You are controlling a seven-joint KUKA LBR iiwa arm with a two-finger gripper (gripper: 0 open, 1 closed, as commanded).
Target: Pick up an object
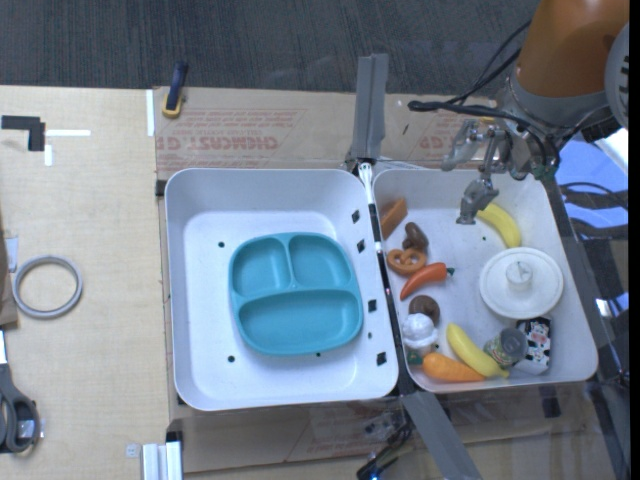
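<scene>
Orange-banded arm [575, 38], black cables, metal fingers [472, 206]
</scene>
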